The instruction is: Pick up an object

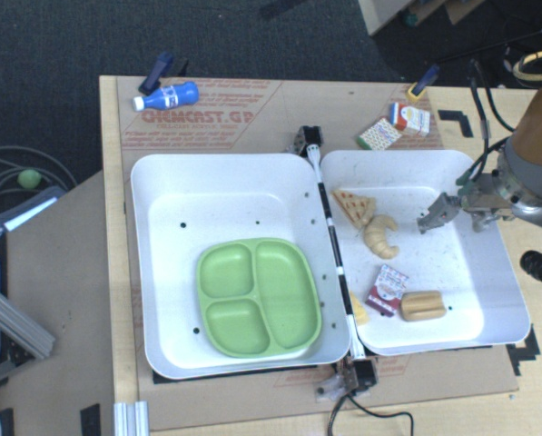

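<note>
My left bin (162, 243) carries a green divided plate (257, 296), lying flat toward its near side. On the bench beyond that bin, at the far left, a blue and white bottle (166, 96) lies on its side. Far of my right bin (497, 280), two small cartons (396, 127) rest just beside each other.

The frame's right edge is cutting off the arm (536, 153) above the wrist. The end effector (434, 216) is showing too small to tell whether it is gripping anything.
</note>
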`<state>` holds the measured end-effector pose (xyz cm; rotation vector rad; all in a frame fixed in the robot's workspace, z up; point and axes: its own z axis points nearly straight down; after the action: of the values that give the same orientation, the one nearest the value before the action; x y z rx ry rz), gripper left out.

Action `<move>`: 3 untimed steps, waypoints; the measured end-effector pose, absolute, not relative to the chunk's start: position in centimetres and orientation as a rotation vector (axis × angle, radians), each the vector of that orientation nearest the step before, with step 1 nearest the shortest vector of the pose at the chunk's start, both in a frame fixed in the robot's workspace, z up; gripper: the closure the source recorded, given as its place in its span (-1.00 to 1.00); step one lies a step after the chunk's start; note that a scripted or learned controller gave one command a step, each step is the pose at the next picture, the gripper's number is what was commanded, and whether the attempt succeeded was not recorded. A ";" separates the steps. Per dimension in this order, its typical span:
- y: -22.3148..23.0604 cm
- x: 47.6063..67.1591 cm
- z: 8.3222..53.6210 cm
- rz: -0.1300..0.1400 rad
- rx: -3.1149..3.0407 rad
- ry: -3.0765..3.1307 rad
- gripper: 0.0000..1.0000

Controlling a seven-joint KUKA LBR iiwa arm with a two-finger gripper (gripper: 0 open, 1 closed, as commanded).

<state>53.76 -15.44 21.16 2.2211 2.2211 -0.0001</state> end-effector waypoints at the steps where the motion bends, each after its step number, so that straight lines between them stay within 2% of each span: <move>1: -10.3 53.7 8.4 0.001 2.220 2.222 -1.00; 2: -9.4 60.8 8.5 0.001 2.220 2.222 -1.00; 3: -9.5 57.9 8.4 -0.002 2.223 2.222 -1.00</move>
<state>57.87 -9.49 8.45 2.2231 2.2222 -0.0016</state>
